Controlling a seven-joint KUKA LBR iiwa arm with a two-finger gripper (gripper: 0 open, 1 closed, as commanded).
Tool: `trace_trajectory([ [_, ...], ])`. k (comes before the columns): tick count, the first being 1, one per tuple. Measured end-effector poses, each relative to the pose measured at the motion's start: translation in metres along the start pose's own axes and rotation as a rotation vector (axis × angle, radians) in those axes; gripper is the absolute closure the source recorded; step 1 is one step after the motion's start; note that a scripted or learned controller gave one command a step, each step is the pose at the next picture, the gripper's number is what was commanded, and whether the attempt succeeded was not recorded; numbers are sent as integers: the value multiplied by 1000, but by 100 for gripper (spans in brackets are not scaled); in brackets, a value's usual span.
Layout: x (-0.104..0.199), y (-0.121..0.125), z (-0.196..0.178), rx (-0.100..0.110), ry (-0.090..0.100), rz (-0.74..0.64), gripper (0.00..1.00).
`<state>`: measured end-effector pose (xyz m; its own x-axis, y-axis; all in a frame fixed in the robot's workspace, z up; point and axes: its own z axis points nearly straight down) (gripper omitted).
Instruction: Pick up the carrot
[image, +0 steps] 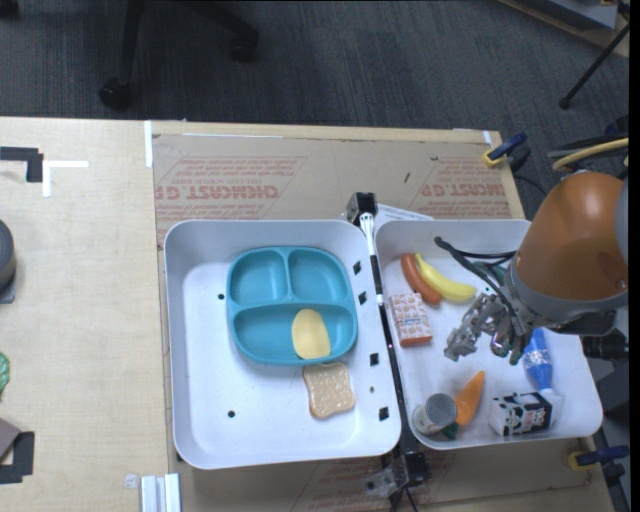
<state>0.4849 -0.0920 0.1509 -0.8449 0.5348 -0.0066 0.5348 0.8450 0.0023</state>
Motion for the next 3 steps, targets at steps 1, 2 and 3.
trace_trajectory([
  [1, 0, 0, 0, 0, 0, 1, 0],
  [2, -11, -29, 59, 0, 3, -382, 0],
  [3, -19, -40, 58, -2, 0, -786, 0],
])
